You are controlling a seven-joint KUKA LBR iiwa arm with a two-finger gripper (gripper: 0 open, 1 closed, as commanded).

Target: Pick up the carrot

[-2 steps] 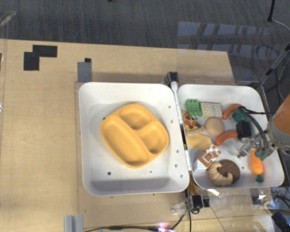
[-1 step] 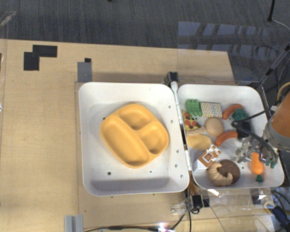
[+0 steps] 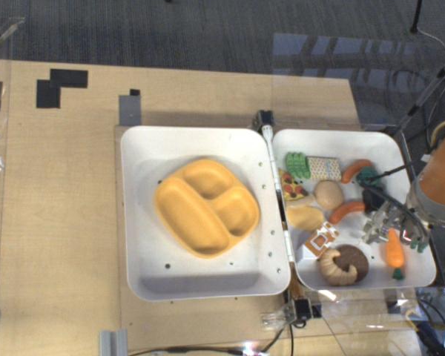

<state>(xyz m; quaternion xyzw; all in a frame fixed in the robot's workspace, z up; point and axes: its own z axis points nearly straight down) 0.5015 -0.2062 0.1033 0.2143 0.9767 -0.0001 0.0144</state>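
The left bin [image 3: 137, 221] holds a yellow three-part tray [image 3: 206, 206]. In the right bin [image 3: 400, 154], toy foods crowd together, several too small to name. The arm [image 3: 439, 180] is cut off at the right edge. Its gripper [image 3: 382, 228] hangs just beside the carrot [image 3: 394, 249] near the right wall; its grip is unreadable amid metal clutter

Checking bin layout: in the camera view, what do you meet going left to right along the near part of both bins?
Yellow divided tray → chocolate donut → gripper → carrot.
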